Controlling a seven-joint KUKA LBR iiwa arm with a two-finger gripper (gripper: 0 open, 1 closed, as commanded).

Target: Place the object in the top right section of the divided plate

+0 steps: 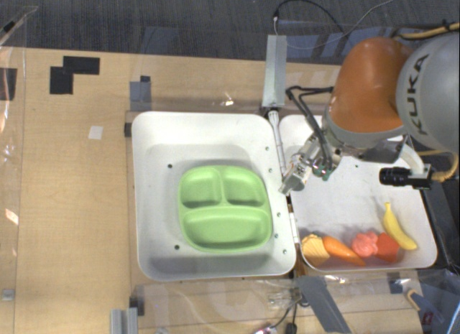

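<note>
Pincer [295,179]: over the seam between the bins, centre-right of frame; finger spread cannot be told, nothing visibly held. One green divided plate [225,207] in the left bin [154,138]. Right bin [359,182], lower edge: one banana [398,227], one carrot [343,248], one red fruit [387,247], one pink piece [365,244], one cream piece [315,247]. Wooden bench [65,203]; dark carpet [144,9] above.

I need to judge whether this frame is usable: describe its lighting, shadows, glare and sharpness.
Camera view: even overhead light, with soft shadows inside the left bin around the green divided plate; a small glare spot on the bench near the bin's top edge; the tool looks slightly blurred; the toy food in the right bin is sharp enough to tell apart.
</note>
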